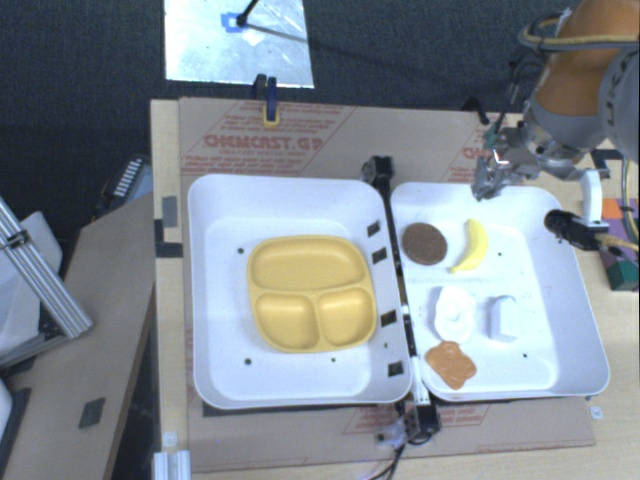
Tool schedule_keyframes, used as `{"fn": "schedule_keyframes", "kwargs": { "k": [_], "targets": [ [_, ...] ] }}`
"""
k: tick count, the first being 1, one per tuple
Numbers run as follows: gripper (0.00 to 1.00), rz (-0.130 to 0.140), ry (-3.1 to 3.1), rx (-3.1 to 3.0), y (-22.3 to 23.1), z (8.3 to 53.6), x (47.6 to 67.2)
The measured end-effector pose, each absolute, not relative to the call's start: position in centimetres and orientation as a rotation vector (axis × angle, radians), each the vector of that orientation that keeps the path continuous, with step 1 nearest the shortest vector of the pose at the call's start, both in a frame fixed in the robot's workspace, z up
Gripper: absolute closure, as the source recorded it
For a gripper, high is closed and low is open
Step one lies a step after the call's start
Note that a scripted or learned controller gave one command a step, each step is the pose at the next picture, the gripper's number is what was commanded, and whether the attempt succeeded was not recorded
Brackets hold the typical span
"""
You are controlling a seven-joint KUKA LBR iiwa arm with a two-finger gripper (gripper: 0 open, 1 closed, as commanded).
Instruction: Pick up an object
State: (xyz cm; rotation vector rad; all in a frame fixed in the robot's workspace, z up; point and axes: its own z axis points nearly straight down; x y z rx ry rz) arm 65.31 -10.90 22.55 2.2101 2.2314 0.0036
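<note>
Currently | fingers (487,184) over right bin (560,368) far rim, spread unclear | banana (470,246) just below

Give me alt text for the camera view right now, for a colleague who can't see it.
The gripper hangs over the far edge of the right bin, which holds a brown disc, a banana, a fried egg, a white cup and an orange piece. The left bin holds a yellow divided plate.
</note>
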Motion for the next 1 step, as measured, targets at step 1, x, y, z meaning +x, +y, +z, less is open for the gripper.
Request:
{"fn": "schedule_keyframes", "kwargs": {
  "k": [1],
  "targets": [
    [1.00,0.002,2.232,2.212,-5.94,21.62,63.55]
  ]
}}
